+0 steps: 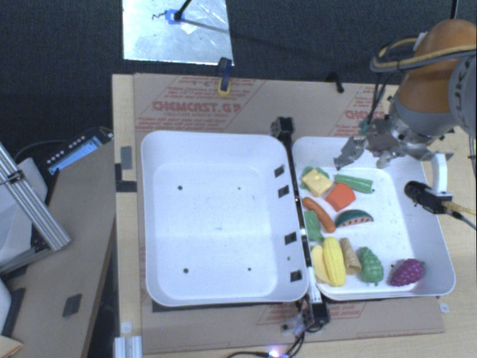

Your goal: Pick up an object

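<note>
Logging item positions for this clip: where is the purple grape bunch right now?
The purple grape bunch lies in the right bin, at its near right corner, just right of the broccoli and well below the gripper.

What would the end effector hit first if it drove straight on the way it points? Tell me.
Likely the bare floor of the right bin, near its far end. The end effector points down over that spot, with the green bean and the yellow cheese wedge just beside it. Depth is unclear.
</note>
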You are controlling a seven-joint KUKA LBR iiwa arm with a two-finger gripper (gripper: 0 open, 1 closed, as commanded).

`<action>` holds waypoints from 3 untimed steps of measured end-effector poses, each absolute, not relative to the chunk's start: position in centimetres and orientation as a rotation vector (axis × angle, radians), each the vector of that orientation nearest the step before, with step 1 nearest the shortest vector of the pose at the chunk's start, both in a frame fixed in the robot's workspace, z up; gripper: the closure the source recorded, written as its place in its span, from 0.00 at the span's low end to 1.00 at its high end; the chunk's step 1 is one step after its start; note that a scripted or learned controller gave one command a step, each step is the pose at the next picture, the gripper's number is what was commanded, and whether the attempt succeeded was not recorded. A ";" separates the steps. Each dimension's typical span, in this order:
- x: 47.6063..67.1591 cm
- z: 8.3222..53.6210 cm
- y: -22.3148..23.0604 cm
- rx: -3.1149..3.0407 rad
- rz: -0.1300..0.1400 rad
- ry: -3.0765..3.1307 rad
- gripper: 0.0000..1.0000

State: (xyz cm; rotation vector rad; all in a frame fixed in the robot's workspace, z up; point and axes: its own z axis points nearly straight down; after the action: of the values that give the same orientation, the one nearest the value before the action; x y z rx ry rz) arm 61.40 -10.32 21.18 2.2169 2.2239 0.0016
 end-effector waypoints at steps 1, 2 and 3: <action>61.1 8.4 -10.6 2.221 0.013 2.218 0.00; 61.5 10.3 -10.7 2.208 0.022 2.214 1.00; 65.3 15.3 -8.5 2.209 0.008 2.225 1.00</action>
State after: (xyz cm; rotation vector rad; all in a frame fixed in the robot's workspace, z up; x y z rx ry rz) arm 65.31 -8.46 15.33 2.2087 2.2251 0.0085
